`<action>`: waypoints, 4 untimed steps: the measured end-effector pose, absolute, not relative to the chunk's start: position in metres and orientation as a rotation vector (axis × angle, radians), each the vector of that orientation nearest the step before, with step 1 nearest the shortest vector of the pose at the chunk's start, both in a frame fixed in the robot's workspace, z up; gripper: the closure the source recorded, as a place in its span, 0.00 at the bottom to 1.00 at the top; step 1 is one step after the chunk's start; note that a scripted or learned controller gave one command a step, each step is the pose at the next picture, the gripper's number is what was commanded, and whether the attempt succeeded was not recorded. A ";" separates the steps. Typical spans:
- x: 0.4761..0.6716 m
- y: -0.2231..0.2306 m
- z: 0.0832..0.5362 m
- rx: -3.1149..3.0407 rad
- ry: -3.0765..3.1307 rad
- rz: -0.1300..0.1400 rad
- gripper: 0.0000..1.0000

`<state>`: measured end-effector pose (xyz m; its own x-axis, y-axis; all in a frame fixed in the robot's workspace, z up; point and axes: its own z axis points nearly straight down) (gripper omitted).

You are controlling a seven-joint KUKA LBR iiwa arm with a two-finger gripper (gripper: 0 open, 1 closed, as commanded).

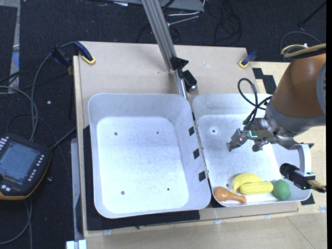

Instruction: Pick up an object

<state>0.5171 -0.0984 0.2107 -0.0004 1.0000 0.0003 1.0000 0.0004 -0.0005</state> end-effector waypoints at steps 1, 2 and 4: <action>0.517 -0.098 0.211 -2.221 -2.221 0.000 0.00; 0.513 -0.100 0.168 -2.220 -2.219 0.004 0.00; 0.510 -0.100 0.095 -2.221 -2.221 0.001 0.00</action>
<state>0.5095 -0.0995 0.0948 -0.0001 1.0000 0.0002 1.0000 0.0001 -0.0011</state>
